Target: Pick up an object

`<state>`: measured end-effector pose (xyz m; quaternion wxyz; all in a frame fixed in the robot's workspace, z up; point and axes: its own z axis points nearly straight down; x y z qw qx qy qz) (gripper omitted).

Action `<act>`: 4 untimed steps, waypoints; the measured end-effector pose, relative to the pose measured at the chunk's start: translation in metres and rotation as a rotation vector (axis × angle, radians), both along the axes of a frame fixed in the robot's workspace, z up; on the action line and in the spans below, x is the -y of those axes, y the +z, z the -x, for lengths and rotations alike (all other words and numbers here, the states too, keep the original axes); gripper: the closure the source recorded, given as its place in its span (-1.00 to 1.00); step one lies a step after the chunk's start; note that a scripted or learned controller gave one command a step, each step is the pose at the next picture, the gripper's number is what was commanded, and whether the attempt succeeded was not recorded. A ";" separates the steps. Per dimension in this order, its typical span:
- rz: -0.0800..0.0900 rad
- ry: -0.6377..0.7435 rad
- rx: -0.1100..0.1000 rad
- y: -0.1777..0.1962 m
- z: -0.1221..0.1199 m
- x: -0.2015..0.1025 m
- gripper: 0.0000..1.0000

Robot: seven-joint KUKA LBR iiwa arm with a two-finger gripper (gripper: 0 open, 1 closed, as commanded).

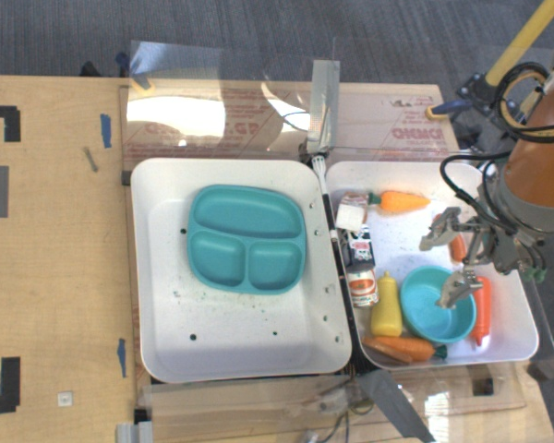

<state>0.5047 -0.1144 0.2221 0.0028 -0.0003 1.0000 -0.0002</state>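
My gripper (443,264) hangs over the right bin (522,344) with its fingers spread open and nothing between them. One fingertip is near the bin's middle; the other sits over the rim of a teal bowl (429,310). Around it lie an orange carrot (402,201) at the back, a yellow squeeze bottle (386,308), a second carrot (402,347) at the front and a red-orange carrot (483,310) on the right. Along the left wall lie a small white carton (351,215), a dark bottle (360,247) and a red-labelled bottle (363,288).
The left bin (157,340) holds a teal divided plate (247,238). A metal divider post (323,109) stands behind the two bins. Black cables (462,169) and the arm's orange band (540,169) hang over the right bin's far right side.
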 end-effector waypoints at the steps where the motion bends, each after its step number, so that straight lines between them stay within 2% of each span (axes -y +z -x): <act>1: -0.002 0.003 -0.009 -0.121 -0.091 0.049 -1.00; 2: 0.001 -0.006 -0.017 -0.132 -0.138 0.043 -1.00; 3: 0.001 -0.119 0.004 -0.133 -0.097 0.076 -1.00; 4: 0.012 -0.214 -0.027 -0.131 -0.140 0.044 -1.00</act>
